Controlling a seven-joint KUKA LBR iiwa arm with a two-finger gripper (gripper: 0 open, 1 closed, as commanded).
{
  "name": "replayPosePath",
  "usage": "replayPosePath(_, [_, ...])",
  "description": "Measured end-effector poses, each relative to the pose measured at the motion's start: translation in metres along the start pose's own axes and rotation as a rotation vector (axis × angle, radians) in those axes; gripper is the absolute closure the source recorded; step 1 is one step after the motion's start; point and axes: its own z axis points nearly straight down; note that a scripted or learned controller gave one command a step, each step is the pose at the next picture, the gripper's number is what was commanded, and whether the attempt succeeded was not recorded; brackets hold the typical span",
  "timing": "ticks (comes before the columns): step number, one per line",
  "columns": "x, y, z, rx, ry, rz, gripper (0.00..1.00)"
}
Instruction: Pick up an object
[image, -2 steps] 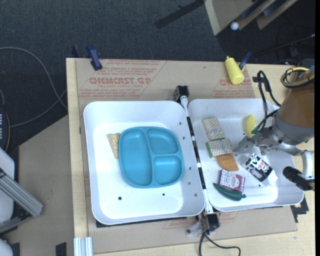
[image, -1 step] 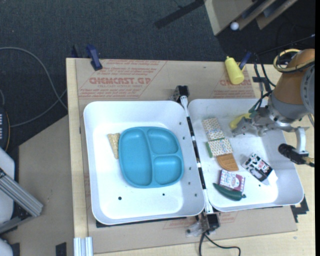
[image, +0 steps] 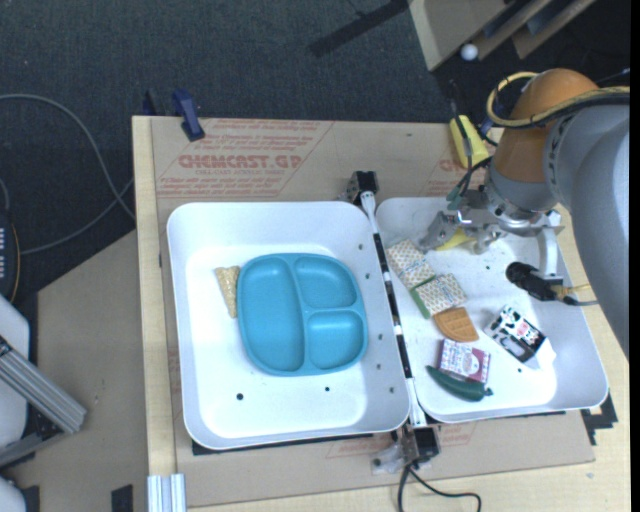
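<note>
My gripper (image: 462, 228) is low over the back of the right bin (image: 585, 375), close to its far wall. Just in front of it lie two patterned packets, one pale (image: 408, 262) and one greenish (image: 440, 293). Further forward are an orange round piece (image: 456, 323), a pink packet (image: 462, 359) and a dark green pepper (image: 460, 387). A black-and-white box (image: 516, 333) lies toward the right. Something small and yellow (image: 453, 239) shows right under the gripper; I cannot tell whether it is held.
The left bin (image: 195, 300) holds a blue divided plate (image: 300, 312) with a tan cracker (image: 228, 286) partly under its left edge. A raised divider (image: 388, 300) separates the bins. The grey arm (image: 595, 190) covers the right bin's far right corner.
</note>
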Motion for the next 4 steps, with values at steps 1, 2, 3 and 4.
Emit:
replayPosePath(1, [-0.046, 0.001, -0.002, -0.007, -0.003, -0.001, 0.0])
replayPosePath(2, [-0.071, 0.003, -0.001, 0.003, 0.019, -0.006, 0.0])
replayPosePath(3, [-0.017, 0.003, -0.003, -0.013, -0.002, -0.004, 0.0])
replayPosePath(4, [-0.02, 0.0, -0.012, -0.003, -0.005, -0.002, 1.0])
